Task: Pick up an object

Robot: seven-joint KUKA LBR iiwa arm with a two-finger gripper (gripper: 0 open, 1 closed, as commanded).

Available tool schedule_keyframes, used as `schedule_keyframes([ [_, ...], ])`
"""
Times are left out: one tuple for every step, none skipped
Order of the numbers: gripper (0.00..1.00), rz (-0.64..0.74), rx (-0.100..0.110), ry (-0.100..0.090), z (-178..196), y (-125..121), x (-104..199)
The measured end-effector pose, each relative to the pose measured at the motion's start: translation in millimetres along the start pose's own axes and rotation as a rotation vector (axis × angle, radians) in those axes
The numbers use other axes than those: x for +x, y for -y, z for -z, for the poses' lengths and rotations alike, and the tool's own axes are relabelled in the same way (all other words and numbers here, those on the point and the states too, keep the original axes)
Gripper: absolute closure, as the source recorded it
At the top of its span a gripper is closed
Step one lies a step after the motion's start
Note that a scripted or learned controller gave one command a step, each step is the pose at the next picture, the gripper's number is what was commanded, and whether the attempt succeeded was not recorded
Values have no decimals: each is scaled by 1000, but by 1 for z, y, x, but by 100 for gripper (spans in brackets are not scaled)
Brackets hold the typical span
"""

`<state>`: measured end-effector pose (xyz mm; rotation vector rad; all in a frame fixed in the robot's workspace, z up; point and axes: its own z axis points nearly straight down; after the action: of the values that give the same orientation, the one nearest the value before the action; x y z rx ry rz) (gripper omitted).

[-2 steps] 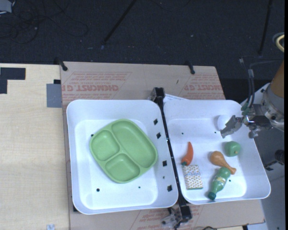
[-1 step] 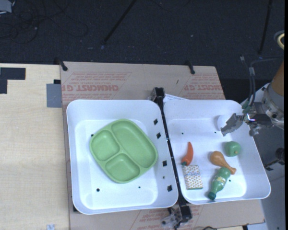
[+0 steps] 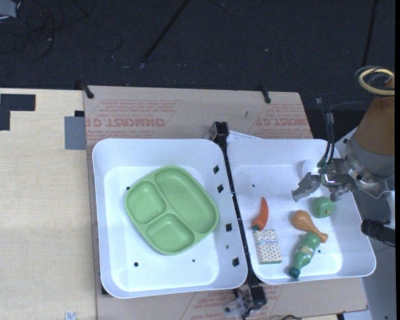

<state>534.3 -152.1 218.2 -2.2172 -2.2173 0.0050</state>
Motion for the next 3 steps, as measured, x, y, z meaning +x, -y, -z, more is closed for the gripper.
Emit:
schedule_keyframes([
  [0,-3,0,0,-51,-5,8],
  [0,-1,0,0,-96,-6,3],
  [100,-6,-2,1,-84,-6,1],
])
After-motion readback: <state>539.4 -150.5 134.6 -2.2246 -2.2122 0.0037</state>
